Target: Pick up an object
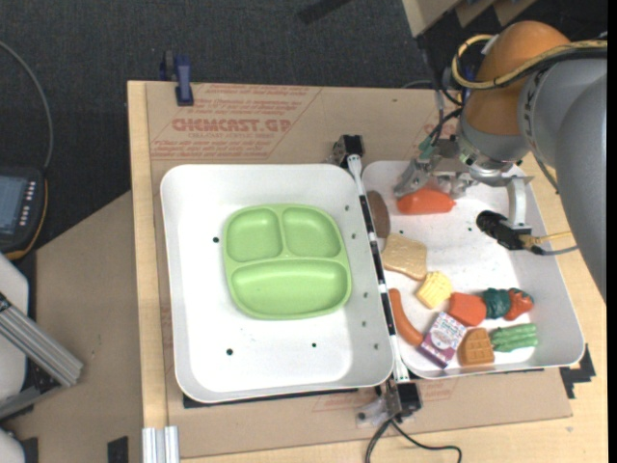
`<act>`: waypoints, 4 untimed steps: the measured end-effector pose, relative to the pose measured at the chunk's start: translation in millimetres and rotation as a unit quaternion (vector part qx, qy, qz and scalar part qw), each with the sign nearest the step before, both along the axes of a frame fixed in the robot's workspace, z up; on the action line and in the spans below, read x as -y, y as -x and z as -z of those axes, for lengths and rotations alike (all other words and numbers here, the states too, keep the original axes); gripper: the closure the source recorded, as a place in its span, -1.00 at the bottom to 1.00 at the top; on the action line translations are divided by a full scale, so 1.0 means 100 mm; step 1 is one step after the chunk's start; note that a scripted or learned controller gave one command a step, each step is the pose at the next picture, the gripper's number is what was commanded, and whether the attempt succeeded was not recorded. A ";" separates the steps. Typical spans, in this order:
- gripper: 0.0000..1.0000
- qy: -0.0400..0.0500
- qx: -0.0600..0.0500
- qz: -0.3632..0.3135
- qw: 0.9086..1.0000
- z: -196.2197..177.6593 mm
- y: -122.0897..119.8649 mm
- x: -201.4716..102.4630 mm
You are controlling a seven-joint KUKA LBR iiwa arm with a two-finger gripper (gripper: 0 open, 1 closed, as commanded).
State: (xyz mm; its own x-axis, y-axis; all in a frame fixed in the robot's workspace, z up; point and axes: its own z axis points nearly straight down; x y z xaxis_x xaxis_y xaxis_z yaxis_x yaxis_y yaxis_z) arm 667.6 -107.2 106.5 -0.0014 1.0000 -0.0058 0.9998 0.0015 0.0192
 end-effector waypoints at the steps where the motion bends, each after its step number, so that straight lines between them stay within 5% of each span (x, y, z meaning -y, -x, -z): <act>1: -1.00 0.001 -0.001 0.002 1.000 0.15 -0.02 0.84; 2: -1.00 -0.004 -0.011 0.002 1.000 -0.25 0.62 0.91; 3: -1.00 -0.004 -0.013 0.001 1.000 0.25 0.79 0.76; 4: 1.00 -0.002 -0.008 0.001 1.000 0.11 0.77 0.77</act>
State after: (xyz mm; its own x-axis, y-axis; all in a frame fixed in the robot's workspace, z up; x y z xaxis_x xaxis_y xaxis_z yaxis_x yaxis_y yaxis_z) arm 590.9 -184.1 95.5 0.0008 1.0000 -0.0009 1.0000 -0.0008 0.0024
